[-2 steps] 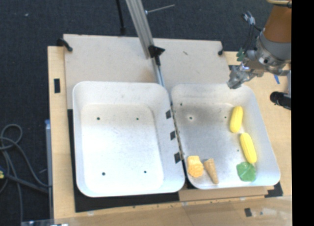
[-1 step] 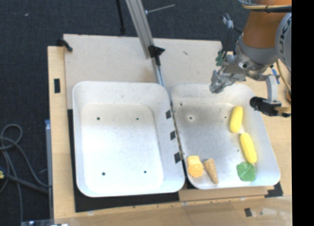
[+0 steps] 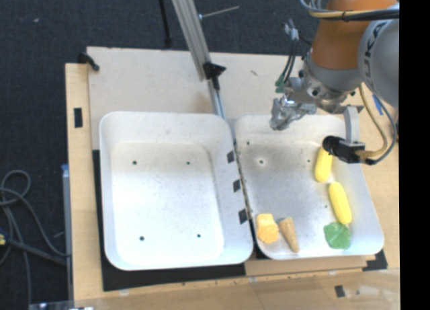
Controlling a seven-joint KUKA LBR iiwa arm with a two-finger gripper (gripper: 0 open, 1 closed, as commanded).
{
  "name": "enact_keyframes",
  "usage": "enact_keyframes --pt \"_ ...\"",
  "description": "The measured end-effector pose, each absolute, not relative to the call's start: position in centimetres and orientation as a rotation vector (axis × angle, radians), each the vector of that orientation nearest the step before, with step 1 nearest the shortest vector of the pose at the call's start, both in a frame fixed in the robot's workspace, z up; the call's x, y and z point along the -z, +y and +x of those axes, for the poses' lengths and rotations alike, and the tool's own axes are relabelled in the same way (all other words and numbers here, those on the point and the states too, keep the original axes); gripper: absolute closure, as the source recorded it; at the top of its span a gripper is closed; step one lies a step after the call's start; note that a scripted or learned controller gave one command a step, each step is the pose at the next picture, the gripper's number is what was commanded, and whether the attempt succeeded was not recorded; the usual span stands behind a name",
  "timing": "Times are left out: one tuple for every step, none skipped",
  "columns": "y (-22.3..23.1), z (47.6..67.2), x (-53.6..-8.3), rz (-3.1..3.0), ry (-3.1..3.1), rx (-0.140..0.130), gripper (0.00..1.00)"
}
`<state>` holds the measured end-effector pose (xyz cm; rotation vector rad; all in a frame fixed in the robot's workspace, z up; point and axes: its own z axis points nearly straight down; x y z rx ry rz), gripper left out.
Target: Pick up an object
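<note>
The right bin (image 3: 282,181) holds several small objects. Two yellow banana-like pieces lie near its right wall, one (image 3: 323,166) above the other (image 3: 339,202). A green lump (image 3: 337,235) sits in the near right corner. At the front edge rest a yellow corn-like block (image 3: 267,228) and a tan cone (image 3: 289,233). My gripper (image 3: 280,122) hangs over the far left corner of the right bin, above the bin floor and well away from all the objects. Nothing shows between its fingertips.
The left bin (image 3: 168,187) lies beside the right one, with a raised divider edge (image 3: 238,181) between them. A slanted aluminium post (image 3: 195,33) rises behind the bins. Cables lie on the floor at the left (image 3: 20,214).
</note>
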<state>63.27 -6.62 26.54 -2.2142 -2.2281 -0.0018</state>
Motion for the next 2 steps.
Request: enact_keyframes --pt "-1.7 62.3 -27.1 -2.213 -2.229 0.003 1.00" --pt "3.5 60.7 -27.3 -2.212 -2.229 0.002 1.00"
